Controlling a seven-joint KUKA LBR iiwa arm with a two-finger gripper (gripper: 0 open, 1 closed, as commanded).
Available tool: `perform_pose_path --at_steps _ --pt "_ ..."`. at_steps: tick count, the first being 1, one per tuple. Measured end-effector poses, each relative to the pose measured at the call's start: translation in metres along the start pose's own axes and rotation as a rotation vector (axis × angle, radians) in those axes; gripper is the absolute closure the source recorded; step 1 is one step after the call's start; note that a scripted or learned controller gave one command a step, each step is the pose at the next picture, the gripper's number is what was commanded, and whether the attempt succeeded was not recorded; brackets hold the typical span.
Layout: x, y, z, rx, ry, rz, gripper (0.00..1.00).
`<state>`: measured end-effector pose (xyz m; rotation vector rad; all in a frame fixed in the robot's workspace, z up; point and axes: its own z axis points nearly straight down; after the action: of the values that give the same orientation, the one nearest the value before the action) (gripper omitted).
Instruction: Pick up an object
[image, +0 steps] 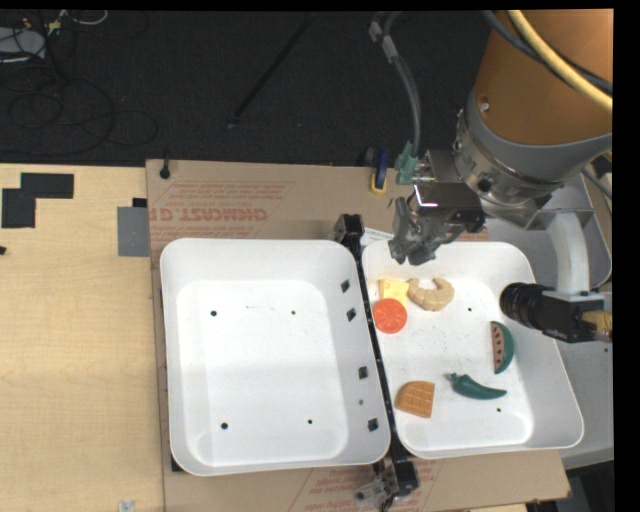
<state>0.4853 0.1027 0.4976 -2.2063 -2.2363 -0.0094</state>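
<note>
In the camera view, the right bin (545, 425) serves as the landmark: the gripper (415, 248) hangs over its far rim, at the corner nearest the divider between the two bins, and nothing sits between it and the bin floor that I can make out. Whether it is open or closed I cannot tell, since it reads as a dark cluster from this angle. Just inside the right bin below the gripper lie a beige croissant-like piece (431, 293), a yellow block (391, 289) touching it, and a red-orange disc (389, 317) just beside the block. Farther toward the near rim rest a waffle-coloured wedge (416, 398) and a green pepper (477, 387), with a watermelon slice (501, 347) near the right wall. This looks like the approach step, with nothing yet lifted. The next move likely calls for descending onto the croissant-like piece, the closest candidate, while staying clear of the rim.
</note>
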Motion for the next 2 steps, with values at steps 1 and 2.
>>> perform_pose_path --at_steps 1,2 --pt "0.039 0.018 -0.042 0.003 -0.003 0.008 1.0" --pt "0.096 0.008 -0.039 0.008 -0.004 0.007 1.0"
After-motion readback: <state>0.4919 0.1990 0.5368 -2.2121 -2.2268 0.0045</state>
